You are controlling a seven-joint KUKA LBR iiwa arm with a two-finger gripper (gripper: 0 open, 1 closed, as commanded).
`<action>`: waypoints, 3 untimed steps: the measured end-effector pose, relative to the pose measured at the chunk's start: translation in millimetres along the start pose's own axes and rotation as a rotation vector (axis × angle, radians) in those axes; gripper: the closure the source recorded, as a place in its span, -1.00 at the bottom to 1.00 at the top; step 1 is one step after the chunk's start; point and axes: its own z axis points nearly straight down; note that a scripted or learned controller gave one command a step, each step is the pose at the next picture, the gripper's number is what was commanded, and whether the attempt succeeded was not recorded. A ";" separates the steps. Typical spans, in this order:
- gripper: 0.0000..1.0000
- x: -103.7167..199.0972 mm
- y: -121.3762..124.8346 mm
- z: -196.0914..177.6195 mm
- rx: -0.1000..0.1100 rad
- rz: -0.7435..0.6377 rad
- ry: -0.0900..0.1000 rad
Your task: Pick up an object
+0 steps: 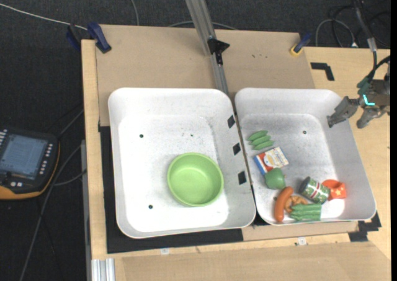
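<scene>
My gripper (352, 114) hangs at the right bin's far right rim, its two grey fingers spread apart with nothing between them. Inside the right bin (298, 103) lie a green pea pod (260, 139), a small red, white and blue carton (272, 160), a green round toy (275, 179), a sausage (282, 203), a green can (315, 190), an orange-red piece (335, 189) and a green bean bunch (306, 213). All of them sit well left of and nearer than the gripper. A green bowl (195, 178) rests in the left bin (149, 118).
A metal pole (201, 19) slants down from the top to the gap between the bins. Blue and yellow clamps (99, 38) hold the wooden bench at its back corners. A handheld pendant (25, 162) lies on the floor at the left.
</scene>
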 end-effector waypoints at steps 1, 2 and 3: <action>-1.00 0.0 0.0 0.0 0.000 0.000 0.000; -1.00 -3.2 7.6 56.5 0.004 0.000 0.001; -1.00 -2.5 10.1 118.5 0.005 0.000 0.001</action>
